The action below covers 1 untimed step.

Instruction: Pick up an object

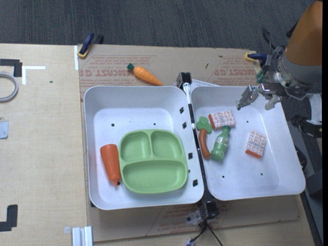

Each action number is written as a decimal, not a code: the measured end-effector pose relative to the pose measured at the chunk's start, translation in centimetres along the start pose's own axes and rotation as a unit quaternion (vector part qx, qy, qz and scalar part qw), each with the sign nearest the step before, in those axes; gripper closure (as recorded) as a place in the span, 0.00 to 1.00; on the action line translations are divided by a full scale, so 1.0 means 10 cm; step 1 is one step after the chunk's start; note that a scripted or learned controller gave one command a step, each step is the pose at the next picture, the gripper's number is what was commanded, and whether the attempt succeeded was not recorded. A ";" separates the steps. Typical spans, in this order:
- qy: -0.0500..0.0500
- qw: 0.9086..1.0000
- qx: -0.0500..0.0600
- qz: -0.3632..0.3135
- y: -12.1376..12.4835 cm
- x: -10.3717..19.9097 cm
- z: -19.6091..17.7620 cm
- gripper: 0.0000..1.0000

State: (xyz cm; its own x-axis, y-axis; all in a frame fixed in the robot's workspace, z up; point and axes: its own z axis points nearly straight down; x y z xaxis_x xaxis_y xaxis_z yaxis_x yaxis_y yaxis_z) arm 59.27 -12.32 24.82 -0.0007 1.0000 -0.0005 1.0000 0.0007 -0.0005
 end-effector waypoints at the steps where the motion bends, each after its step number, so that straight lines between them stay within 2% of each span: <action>1: 0.001 0.992 0.001 0.127 0.18 0.17 1.32 0.00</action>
State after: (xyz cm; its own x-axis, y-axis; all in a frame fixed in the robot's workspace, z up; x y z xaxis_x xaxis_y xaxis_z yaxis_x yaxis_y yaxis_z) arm 61.08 -10.64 11.65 0.2520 0.9677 0.0002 0.9677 -0.2520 -0.0022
